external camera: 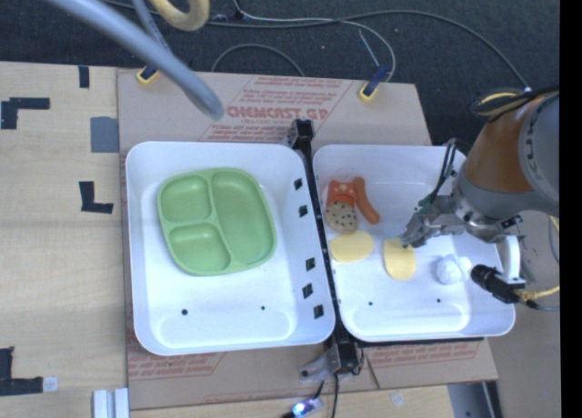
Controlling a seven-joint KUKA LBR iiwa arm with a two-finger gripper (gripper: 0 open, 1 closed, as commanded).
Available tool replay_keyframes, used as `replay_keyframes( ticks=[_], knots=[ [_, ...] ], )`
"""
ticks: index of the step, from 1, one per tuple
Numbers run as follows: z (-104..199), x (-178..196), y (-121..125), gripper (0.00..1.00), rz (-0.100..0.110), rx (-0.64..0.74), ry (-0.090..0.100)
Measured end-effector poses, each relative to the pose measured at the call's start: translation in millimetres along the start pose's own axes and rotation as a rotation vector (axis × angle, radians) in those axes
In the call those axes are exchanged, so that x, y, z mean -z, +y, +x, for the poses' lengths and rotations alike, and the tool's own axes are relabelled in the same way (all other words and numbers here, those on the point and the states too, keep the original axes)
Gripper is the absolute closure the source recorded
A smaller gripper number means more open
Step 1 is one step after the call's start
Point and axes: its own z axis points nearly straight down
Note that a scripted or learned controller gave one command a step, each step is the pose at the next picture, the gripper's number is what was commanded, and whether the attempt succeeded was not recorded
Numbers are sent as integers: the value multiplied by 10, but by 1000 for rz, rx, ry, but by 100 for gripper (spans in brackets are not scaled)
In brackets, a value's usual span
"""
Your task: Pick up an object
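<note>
So the arm (509,162) comes in from the right, grey with that orange band, and it's bent down into the right bin (400,321). The gripper (415,236) is low over the middle of that bin, its tip right at the far edge of a pale yellow object (399,262) that lies flat on the bin floor. Honestly the fingers are just a dark little cluster from this angle, so I can't tell how wide they're spread, and I don't see anything actually pinched between them. Tip and yellow piece look like they're touching or just about, hard to call.

Just left of that one there's a second yellow piece (351,246), more oval, close to the divider between the bins. Just beyond it, on the far side, sits an orange toy (350,201), with a roundish speckled end at the near side and a long orange bit angled toward the right. Over on the right side of the same bin, near the arm's wrist, there's a small white object (446,271), kind of blurry, could be a little ball or cap.

The left bin (145,316) has a green divided plate (216,221) with three compartments, sitting toward its far side.

Both bins rest on a cardboard sheet (273,103) with red print.
</note>
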Motion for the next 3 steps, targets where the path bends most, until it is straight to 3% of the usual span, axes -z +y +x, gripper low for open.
replay_keyframes(
  ticks=[3],
  knots=[
    [140, 1525, -56, 100, -6, 1, -3]
  ],
)
